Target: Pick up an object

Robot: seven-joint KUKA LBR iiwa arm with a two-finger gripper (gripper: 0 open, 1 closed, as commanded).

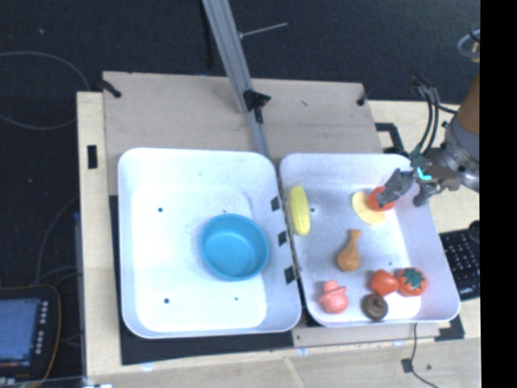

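Camera view: end effector [401,186] at right of frame, over the upper right part of the right bin [323,168]. Finger spread cannot be told. Its dark tip sits against a small red object [380,199] lying on a yellow disc [365,208]; a grip on it cannot be confirmed. Lower down in the same bin: yellow corn cob [300,209], tan pear-shaped piece [350,251], pink item [332,296], brown ring [375,305], tomatoes [397,282]. Left bin [145,217] holds a blue bowl [234,246]. Both bins rest on the table [323,111].
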